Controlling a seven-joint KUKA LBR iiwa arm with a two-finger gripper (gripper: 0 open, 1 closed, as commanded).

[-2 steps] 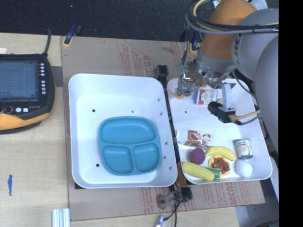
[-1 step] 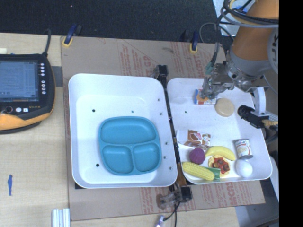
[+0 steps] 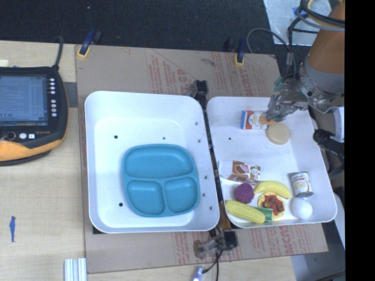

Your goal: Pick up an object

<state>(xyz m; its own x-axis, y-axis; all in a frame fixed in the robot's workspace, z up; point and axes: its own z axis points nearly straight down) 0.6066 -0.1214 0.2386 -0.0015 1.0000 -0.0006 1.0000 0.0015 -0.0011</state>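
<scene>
My gripper point(image 3: 275, 115) hangs over the far part of the right bin point(image 3: 229, 115), its tip just above a small orange-and-white carton point(image 3: 251, 120) and beside a tan round cookie point(image 3: 278, 134). Nearer the front of that bin lie a brown snack packet point(image 3: 245, 171), a purple plum point(image 3: 244, 192), a banana point(image 3: 273, 187), a corn cob point(image 3: 245, 212), a pizza slice point(image 3: 272, 204), a small can point(image 3: 300, 184) and a white egg point(image 3: 302, 208).
The left bin point(image 3: 105, 116) holds a blue divided plate point(image 3: 160, 178). A teach pendant point(image 3: 30, 113) lies on the bench at far left. Clamps point(image 3: 201, 88) sit between the bins at back and front.
</scene>
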